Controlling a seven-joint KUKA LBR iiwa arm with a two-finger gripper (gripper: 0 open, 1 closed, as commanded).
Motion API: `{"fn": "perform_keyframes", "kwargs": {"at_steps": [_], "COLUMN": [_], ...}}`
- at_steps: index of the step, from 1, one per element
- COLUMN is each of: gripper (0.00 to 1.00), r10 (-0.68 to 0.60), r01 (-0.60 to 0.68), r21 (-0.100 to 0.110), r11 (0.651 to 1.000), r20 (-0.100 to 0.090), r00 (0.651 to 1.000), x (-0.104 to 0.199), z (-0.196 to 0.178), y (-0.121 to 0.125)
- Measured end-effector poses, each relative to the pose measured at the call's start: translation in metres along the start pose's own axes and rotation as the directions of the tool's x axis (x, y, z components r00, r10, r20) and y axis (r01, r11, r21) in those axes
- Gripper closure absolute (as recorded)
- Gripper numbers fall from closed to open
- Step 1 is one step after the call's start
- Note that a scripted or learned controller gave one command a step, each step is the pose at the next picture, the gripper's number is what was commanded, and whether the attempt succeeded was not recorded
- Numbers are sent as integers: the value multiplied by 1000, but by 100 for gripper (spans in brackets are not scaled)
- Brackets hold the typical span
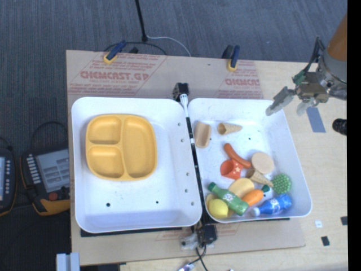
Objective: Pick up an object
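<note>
The gripper (293, 101) is hanging spread open and holding nothing above two bins: one yellow tray (120, 146) left, roughly eleven toys right.

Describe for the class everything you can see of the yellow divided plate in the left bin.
The yellow plate is a rounded-rectangle tray that looks like smooth plastic. Raised ridges divide it into three compartments: two smaller ones stacked on the left and one long one on the right. It lies flat, right side up, on the floor of the left bin, toward its upper left. Nothing lies in it or touches it.
</note>
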State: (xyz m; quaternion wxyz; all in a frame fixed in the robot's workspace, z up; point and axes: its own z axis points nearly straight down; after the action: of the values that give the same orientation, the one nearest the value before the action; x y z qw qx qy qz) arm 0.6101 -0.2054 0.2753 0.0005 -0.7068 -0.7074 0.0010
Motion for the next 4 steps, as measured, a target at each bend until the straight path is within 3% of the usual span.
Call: {"fn": "perform_keyframes", "kwargs": {"at_steps": [1,2,3,4], "gripper": [0,0,0,100], "r10": [-58,-395,-558,-559], "r01": [58,395,559,559], "r21": [2,-2,-16,-16], "r11": [998,919,829,829], "r20": [-1,1,21,12], "r00": [998,919,829,829], "x": [47,72,98,102], "z": [96,174,182,172], "y": [-13,-2,-16,-16]}}
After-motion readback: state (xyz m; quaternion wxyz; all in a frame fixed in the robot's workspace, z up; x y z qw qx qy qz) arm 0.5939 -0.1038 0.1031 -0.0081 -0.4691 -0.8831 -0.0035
